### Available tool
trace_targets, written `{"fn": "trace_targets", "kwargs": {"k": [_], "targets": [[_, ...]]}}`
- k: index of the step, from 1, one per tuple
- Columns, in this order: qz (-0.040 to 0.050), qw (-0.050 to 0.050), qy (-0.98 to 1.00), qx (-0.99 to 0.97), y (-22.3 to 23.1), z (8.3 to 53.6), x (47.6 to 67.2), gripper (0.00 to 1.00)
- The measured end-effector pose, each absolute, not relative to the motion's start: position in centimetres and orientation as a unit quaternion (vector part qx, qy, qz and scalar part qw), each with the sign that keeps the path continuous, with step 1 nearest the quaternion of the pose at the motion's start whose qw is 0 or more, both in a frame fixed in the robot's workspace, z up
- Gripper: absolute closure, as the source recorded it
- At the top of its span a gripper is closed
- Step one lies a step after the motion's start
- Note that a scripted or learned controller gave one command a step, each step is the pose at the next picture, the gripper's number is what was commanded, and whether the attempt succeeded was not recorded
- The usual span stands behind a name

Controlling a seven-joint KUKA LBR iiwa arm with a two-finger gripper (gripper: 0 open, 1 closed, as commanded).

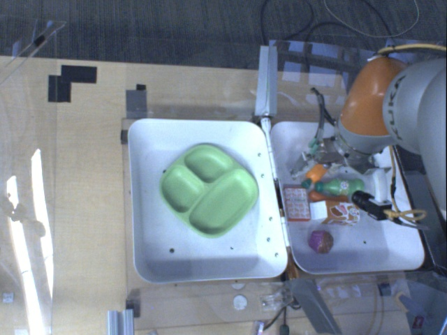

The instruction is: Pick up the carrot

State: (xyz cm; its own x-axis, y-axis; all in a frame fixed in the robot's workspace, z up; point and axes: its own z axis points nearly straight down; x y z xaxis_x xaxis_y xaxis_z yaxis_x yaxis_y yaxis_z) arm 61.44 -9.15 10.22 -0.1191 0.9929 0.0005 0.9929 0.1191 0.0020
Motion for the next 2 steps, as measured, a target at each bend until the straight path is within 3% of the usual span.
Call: {"fn": "trace_targets", "kwargs": {"k": [1, 2], "targets": [[0.0029, 0.003, 0.706, 0.708, -12.4, 8.8, 61.7, 0.00], [0.0057, 0.004, 0.707, 0.707, -12.2, 10.0, 62.0, 1.00]]}}
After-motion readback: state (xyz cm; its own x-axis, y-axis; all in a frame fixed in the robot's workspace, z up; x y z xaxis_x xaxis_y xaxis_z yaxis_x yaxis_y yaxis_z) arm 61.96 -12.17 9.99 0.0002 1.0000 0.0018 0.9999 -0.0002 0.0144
